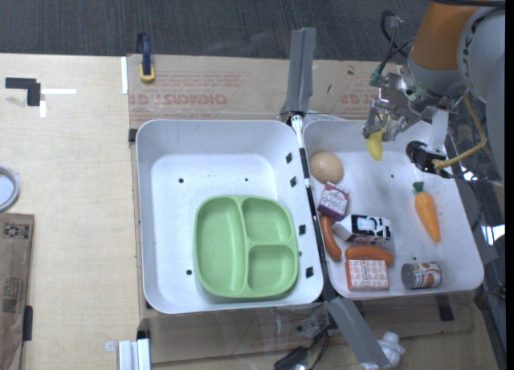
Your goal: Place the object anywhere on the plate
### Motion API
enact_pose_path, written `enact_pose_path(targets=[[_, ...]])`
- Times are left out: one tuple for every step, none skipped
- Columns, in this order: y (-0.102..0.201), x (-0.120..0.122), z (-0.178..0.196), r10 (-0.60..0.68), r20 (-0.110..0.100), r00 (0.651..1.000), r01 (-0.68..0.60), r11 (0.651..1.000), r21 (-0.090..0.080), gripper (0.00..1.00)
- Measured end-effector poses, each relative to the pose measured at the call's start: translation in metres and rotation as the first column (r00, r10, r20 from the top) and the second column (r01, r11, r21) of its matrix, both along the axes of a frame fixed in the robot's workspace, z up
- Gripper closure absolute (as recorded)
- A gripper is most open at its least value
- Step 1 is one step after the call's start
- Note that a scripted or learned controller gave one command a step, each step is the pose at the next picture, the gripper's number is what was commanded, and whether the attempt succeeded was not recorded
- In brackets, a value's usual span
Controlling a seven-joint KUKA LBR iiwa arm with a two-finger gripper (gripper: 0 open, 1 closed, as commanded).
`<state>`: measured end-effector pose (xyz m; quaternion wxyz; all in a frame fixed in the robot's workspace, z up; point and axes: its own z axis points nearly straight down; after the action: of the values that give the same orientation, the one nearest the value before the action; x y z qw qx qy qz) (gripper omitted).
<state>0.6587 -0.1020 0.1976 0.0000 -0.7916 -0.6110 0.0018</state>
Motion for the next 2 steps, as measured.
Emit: enact_pose_path(targets=[[0.082,-0.009,0.040,-0.078,0.001,0.997,0.078,0.997,0.001,1.00],[0.128,-0.053,0.028,-0.026,-0.002,1.000,0.026,1.000,0.001,1.00]])
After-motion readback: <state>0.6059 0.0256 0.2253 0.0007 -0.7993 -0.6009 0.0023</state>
